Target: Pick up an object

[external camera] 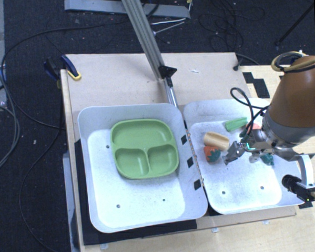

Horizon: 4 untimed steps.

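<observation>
arm [296, 102] reaches in from 3 o'clock | gripper [233, 152] low over right bin [240, 195], grip state unclear | tan block [216, 140], teal piece [215, 155] just at its 9 o'clock | green plate [145, 148] in left bin [135, 200]

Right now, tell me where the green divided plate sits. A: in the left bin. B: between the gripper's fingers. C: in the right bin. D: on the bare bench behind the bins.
A: the green divided plate lies flat on the floor of the left bin, while the gripper hangs over the right bin near the small objects there.
</observation>
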{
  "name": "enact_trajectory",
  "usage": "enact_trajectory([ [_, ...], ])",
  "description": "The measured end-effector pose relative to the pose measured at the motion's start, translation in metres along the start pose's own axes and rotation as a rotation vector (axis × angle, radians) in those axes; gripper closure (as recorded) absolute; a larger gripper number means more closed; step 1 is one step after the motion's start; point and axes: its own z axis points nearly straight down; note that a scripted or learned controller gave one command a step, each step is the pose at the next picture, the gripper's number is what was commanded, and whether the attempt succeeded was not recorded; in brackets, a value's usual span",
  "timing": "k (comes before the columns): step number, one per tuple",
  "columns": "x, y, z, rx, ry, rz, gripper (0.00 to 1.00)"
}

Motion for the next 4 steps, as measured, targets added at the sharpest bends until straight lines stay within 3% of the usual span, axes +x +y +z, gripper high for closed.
enact_trajectory([
  [1,0.000,0.000,0.000,-0.001,0.000,0.000,0.00],
  [3,-0.001,0.000,0.107,0.003,0.000,0.002,0.00],
  [4,-0.001,0.001,0.130,-0.004,-0.001,0.002,0.00],
])
